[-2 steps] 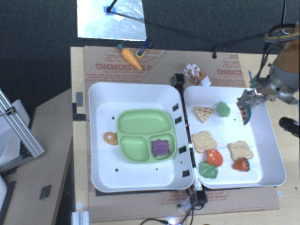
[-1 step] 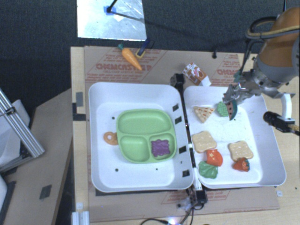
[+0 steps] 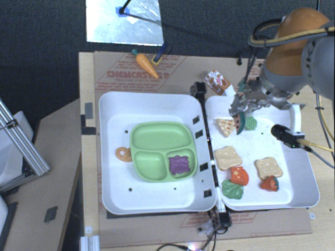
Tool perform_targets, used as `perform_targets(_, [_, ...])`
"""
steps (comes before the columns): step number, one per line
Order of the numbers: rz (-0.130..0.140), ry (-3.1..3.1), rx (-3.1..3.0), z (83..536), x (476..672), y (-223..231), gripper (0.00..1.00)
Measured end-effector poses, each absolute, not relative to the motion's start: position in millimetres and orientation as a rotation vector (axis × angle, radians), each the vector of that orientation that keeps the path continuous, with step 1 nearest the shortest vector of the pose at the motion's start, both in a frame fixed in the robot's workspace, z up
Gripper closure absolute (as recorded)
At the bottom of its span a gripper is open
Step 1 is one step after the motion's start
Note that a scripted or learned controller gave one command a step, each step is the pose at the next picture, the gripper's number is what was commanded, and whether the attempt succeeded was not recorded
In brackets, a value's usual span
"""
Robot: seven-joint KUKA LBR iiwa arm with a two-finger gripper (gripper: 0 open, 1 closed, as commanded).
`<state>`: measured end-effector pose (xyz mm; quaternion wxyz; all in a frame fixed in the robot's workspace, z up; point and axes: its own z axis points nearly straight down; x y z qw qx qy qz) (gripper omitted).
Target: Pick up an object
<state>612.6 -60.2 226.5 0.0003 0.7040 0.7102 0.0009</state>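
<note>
My gripper [image 3: 241, 114] hangs low over the back left part of the right bin [image 3: 303, 192]. Right under it lie a small dark red and green wedge [image 3: 240, 124] and a green leafy piece [image 3: 250, 123]. A pale yellow wedge [image 3: 225, 125] lies just to their left. Whether the gripper touches any of them is hidden by its own body. Further forward in the same bin lie two toast slices [image 3: 227, 157] [image 3: 268, 167], a red tomato piece [image 3: 239, 175], a green lettuce piece [image 3: 232, 189] and a strawberry [image 3: 270, 183].
The left bin [image 3: 112, 140] holds a green divided plate [image 3: 157, 140] with a purple item [image 3: 179, 164] in one compartment, and an orange ring [image 3: 123, 154] beside the plate. Behind the bins lie a carrot [image 3: 146, 65] and a small wrapped packet [image 3: 217, 81].
</note>
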Motion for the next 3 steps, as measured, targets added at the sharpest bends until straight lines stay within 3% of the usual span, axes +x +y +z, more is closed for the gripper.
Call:
perform_targets(2, [0.004, 2.229, 2.211, 221, 642.4, 43, 1.0])
perform_targets(3, [0.006, 2.23, 2.211, 233, 645.5, 81, 1.0])
